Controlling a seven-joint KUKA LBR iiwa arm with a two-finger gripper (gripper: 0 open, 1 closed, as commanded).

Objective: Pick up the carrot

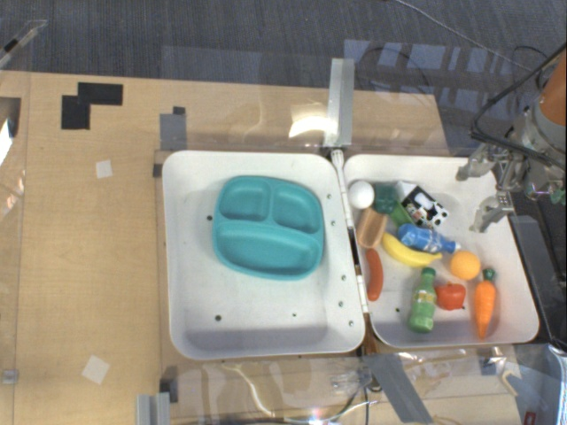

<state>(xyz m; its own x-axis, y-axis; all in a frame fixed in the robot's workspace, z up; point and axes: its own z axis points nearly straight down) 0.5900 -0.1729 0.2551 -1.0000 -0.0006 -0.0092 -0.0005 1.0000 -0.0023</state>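
The carrot (484, 305) is orange with a small green top. It lies upright along the right side of the right bin (523, 321), near the front corner, just below an orange (465, 264). My gripper (489, 193) hangs over the bin's upper right edge, well above and behind the carrot. Its two fingers are spread apart with nothing between them.
The right bin also holds a white egg (361, 194), a banana (409, 251), a blue bottle (420, 237), a green bottle (423, 300), a red pepper (450, 296), a red sausage (374, 274) and a cow-patterned toy (423, 207). A teal divided plate (267, 226) sits in the left bin.
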